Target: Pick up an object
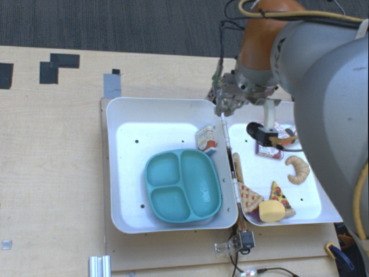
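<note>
1. Arm (323, 97): grey, with an orange band above the wrist. It enters from the view's right and ends at the pincer.
2. Bench (52, 154): pale wood, extending on all sides of the pincer and carrying both bins.
3. Left-hand bin (130, 154): white and shallow. It lies to the view's left of the pincer and toward the near edge, and its far right corner sits directly under the pincer.
4. Right-hand bin (308, 203): white and shallow. It lies to the view's right of the pincer and nearer the camera, partly covered by the arm.
5. Teal plate (183, 184): three compartments. It lies flat in the left-hand bin, well toward the near side of the pincer and slightly to the view's left.
6. Pincer (223, 105): poised over the far end of the rims where the two bins meet. Whether it is open or closed cannot be told.
7. Croissant (298, 169): in the right-hand bin, well to the view's right of the pincer and nearer the camera.
8. Waffle wedge (249, 198): in the right-hand bin, far on the near side of the pincer, close to the dividing rims.
9. Yellow block (271, 211): touching the waffle wedge, and the item farthest from the pincer.
10. Pizza slice (280, 194): just beside the yellow block, on its pincer side.
11. Red-and-white packet (270, 150): in the right-hand bin, near the pincer on the view's right and toward the camera.
12. Brown stick (235, 165): lying along the dividing rim, on the near side of the pincer.
13. Small white packet (206, 137): in the left-hand bin, and the closest item to the pincer. It is just toward the camera and slightly to the view's left.
</note>
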Robot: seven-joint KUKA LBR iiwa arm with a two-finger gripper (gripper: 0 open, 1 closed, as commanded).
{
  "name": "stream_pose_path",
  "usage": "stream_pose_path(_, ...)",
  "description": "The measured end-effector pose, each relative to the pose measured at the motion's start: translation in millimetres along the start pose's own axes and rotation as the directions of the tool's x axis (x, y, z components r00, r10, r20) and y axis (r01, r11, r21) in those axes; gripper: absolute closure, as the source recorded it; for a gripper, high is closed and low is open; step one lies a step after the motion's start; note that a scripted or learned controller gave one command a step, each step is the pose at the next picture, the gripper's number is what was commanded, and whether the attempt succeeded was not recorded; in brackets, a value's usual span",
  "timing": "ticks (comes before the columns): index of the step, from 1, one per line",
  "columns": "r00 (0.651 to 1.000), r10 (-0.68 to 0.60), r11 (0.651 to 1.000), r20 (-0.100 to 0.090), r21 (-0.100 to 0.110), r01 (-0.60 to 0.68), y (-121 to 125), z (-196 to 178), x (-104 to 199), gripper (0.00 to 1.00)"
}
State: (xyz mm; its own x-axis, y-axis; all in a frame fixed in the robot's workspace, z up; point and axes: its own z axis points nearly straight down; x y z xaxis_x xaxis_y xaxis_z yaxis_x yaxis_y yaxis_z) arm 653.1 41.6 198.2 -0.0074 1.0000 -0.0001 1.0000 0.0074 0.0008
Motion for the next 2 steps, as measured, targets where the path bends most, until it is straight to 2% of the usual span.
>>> stream_pose_path(1,1.0,0.0,1.0,-0.002,-0.003,0.0,15.9,-11.6,55.3,1.0)
stream_pose_path(2,1.0,0.0,1.0,-0.001,-0.002,0.0,16.5,-7.8,99.3,1.0)
